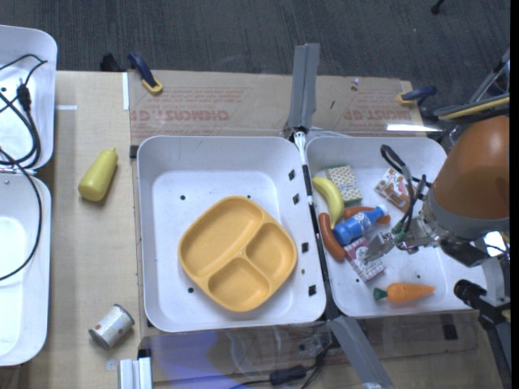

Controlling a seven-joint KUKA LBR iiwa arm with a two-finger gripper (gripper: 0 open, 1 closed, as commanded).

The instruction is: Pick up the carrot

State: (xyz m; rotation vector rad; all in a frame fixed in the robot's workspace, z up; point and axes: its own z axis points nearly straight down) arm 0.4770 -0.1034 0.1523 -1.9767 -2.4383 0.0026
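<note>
The carrot [409, 292], orange with a small green top pointing left, lies flat in the right bin [357, 298] near its front wall. My gripper [375, 251] reaches in from the right and hangs low over a pink and white packet [365, 266], above and left of the carrot. A short gap separates it from the carrot, which nothing touches. The grey arm with its orange band [480, 168] covers the bin's right side.
The right bin also holds a banana [328, 196], a red sausage [331, 237], a blue bottle [355, 227], a checkered box [345, 182] and a snack packet [394, 190]. A yellow divided plate [237, 254] sits in the left bin [162, 217].
</note>
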